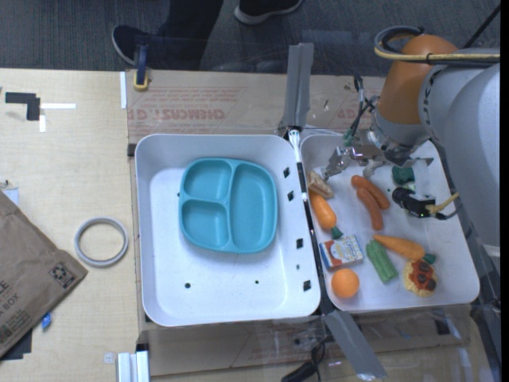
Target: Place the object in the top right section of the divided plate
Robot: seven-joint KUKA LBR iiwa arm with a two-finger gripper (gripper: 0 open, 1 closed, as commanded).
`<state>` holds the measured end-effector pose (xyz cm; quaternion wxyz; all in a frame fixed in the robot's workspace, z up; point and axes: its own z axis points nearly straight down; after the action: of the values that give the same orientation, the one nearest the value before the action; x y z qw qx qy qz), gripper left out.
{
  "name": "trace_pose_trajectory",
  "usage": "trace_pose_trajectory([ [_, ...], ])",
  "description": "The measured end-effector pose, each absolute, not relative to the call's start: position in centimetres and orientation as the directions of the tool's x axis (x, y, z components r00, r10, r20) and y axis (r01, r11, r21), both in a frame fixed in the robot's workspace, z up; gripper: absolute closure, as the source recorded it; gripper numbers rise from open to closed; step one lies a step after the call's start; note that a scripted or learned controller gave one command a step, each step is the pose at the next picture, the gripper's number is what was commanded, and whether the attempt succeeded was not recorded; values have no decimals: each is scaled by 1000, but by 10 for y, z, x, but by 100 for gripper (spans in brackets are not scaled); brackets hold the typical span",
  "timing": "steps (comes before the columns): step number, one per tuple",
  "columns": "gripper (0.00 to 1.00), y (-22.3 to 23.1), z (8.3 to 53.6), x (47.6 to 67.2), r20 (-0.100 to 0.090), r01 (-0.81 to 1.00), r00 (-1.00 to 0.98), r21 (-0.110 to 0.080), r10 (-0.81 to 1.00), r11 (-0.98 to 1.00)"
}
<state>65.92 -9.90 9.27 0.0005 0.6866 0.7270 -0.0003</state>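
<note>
A teal divided plate [229, 206] lies in the left bin [159, 285]; all of its sections are bare. My gripper [343, 160] hangs low over the back left corner of the right bin [469, 281], just above a tan bread piece [320, 185]. An orange carrot [322, 212] lies in front of that. I see nothing held in the gripper.
The right bin also holds two sausages [371, 200], a red and white packet [342, 251], an orange [344, 283], a green vegetable [380, 261], a second carrot [402, 247] and a pizza slice [419, 276]. A tape roll [101, 239] and a cardboard box [24, 281] lie left of the bins.
</note>
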Motion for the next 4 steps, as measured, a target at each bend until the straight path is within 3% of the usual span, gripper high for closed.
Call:
trace_pose_trajectory([
  [1, 0, -31, 192, 648, -3, 868, -496, 2, 868, 496],
  [2, 100, -32, 201, 648, -4, 870, -494, 2, 870, 494],
  [3, 100, 78, 191, 613, 0, 902, -432, -1, 902, 432],
  [4, 100, 122, 130, 506, -1, 995, -102, -6, 995, 102],
])
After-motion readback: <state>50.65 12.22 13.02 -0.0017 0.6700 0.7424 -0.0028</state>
